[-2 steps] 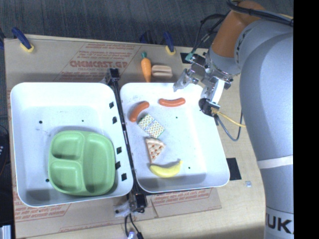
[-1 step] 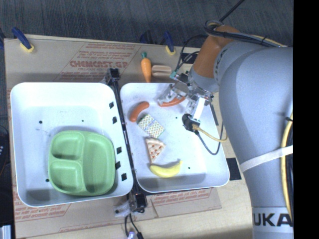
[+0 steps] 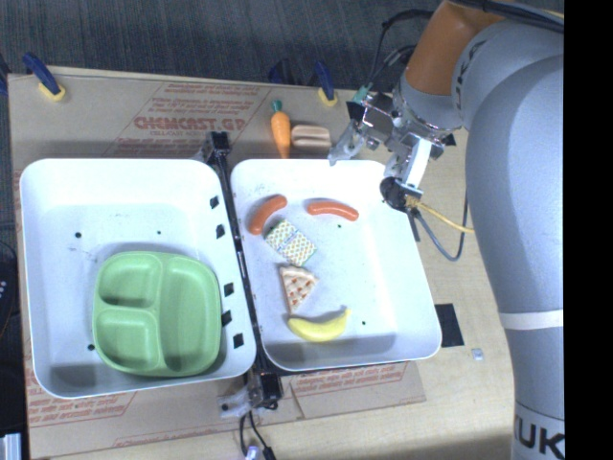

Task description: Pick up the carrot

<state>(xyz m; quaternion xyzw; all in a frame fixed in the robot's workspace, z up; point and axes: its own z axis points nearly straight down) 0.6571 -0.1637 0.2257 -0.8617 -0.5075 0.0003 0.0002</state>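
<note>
The carrot (image 3: pixel 280 132), orange with a green top, lies on the cardboard just behind the right bin (image 3: pixel 407 286), outside it and near its back left corner. A beige and brown block (image 3: pixel 310 139) sits right beside it on the right. My gripper (image 3: pixel 339 149) hangs over the right bin's back rim, a short way right of the carrot and just past the block. The grey arm with its orange band (image 3: pixel 442 27) comes in from the upper right. Nothing shows in the gripper.
The right bin holds two sausages (image 3: pixel 267 213) (image 3: pixel 331 209), a green checkered piece (image 3: pixel 290 242), a pizza slice (image 3: pixel 297 287) and a banana (image 3: pixel 319 326). A green divided plate (image 3: pixel 158 312) sits in the left bin (image 3: pixel 57 199). A yellow cable (image 3: pixel 442 220) trails beside the right bin.
</note>
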